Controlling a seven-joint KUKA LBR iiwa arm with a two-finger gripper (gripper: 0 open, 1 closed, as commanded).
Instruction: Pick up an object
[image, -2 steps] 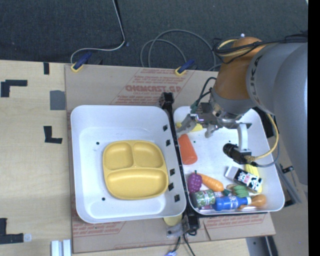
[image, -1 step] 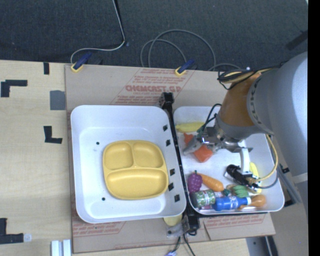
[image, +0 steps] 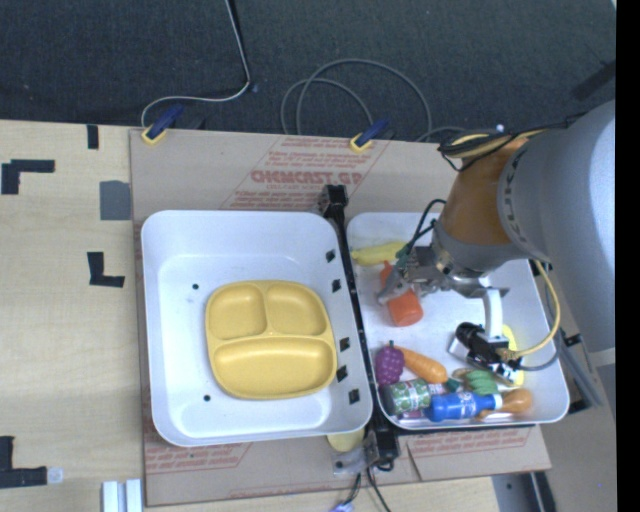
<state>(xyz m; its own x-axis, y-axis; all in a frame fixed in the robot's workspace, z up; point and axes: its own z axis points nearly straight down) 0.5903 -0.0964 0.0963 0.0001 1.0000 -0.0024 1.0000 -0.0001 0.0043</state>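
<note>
My gripper (image: 399, 284) hangs low in the right bin (image: 545, 300), near its left wall. An orange-red cup-like object (image: 406, 309) sits directly below and touching the gripper's tip; whether it is gripped is unclear. A yellow banana (image: 373, 254) lies just behind the gripper, against the bin's left wall. Along the front of the bin lie purple grapes (image: 388, 361), an orange carrot (image: 426, 366), a green can (image: 406, 397) and a blue bottle (image: 460, 406).
The left bin (image: 170, 250) holds a yellow divided plate (image: 270, 336). A green item (image: 481, 381) and an orange item (image: 517, 402) crowd the right bin's front right corner. The arm's grey body (image: 560, 230) covers that bin's back right.
</note>
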